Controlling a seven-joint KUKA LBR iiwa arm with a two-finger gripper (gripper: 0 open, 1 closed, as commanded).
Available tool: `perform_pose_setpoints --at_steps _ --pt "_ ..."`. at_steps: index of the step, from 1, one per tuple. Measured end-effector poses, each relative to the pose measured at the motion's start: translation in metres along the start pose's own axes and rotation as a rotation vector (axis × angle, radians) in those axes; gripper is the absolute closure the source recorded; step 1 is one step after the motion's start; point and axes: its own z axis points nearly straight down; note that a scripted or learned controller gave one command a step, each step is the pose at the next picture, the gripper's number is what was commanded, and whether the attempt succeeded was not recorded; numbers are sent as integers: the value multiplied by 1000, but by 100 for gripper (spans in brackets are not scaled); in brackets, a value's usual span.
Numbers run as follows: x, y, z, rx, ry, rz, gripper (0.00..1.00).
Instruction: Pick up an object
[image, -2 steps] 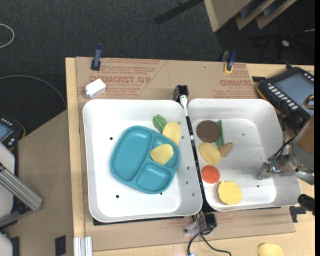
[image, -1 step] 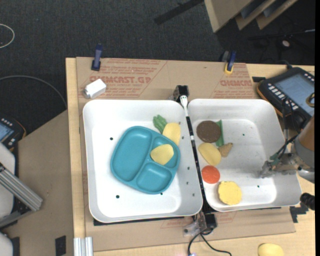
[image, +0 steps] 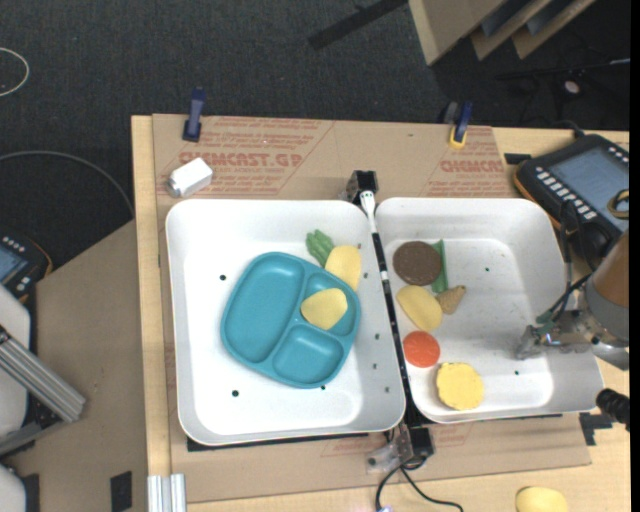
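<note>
Gripper (image: 532, 343) low at right bin's (image: 500, 222) right side, finger state unreadable — shift left, centre over yellow disc (image: 459, 386), descend squarely.

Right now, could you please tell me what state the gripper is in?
Gripper: low over the right bin, nothing visibly held; open or shut cannot be told.
</note>
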Motion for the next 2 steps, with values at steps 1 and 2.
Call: perform_pose_setpoints --at_steps 1,2 --pt "0 0 1 0 0 0 100" --pt "0 0 1 -1 0 0 100"
